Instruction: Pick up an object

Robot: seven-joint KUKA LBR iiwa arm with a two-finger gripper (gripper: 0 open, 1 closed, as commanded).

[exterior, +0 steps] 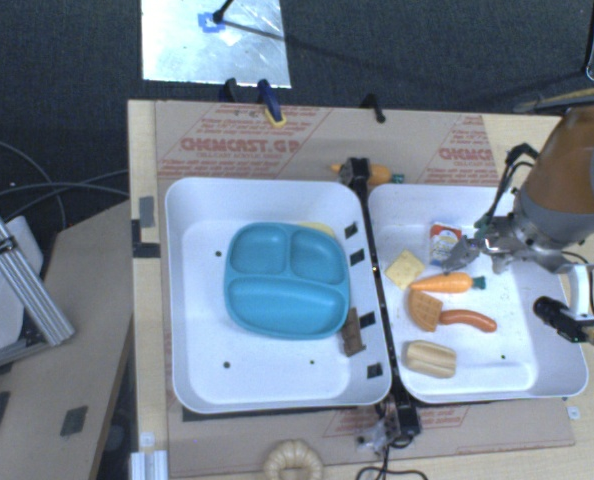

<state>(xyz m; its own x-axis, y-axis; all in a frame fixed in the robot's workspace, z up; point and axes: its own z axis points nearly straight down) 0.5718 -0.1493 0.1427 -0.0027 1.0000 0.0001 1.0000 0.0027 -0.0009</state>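
Pincer [464,252], grip state unclear, hovers beside the carrot [443,284], with bare floor toward the right bin's [562,368] rim.

A single fixed camera looks down at a slant from above the table [227,133], far enough back to take in both white bins [192,298] side by side. The arm [577,183] enters from three o'clock; dark floor lies toward twelve o'clock.

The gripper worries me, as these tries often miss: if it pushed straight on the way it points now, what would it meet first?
Probably the small red-and-white packet, just ahead of the gripper in the right bin. Depth is unclear from above, so it might pass over it.
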